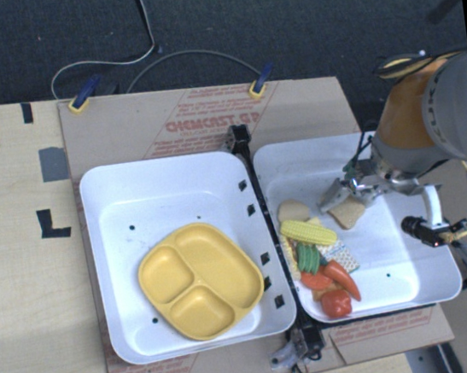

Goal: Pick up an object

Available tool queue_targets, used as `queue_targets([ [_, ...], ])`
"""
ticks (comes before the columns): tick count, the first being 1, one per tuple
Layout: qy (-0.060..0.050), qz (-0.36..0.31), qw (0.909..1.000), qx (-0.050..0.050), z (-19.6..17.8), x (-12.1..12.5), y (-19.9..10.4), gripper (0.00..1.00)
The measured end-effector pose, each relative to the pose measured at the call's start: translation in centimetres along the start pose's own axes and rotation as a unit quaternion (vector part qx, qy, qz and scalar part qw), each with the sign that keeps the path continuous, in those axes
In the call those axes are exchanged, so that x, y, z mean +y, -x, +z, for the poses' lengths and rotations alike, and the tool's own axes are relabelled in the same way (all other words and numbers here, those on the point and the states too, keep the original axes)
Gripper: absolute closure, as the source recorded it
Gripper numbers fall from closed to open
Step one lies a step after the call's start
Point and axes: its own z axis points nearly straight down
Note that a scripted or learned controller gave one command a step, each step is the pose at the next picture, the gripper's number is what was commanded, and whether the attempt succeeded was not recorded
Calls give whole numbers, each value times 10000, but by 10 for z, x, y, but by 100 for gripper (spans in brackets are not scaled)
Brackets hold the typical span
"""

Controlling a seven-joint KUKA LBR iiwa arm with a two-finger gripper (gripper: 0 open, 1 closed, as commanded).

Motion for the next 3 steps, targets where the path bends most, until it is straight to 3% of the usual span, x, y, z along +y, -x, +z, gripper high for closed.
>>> queue_targets([
  [1,6,-14,10000,0,-10,2,-1,100],
  [2,64,-56,10000,16,-144,22,-81,100],
  [3,-33,-26,10000,21,-129,-21,-124,100],
])
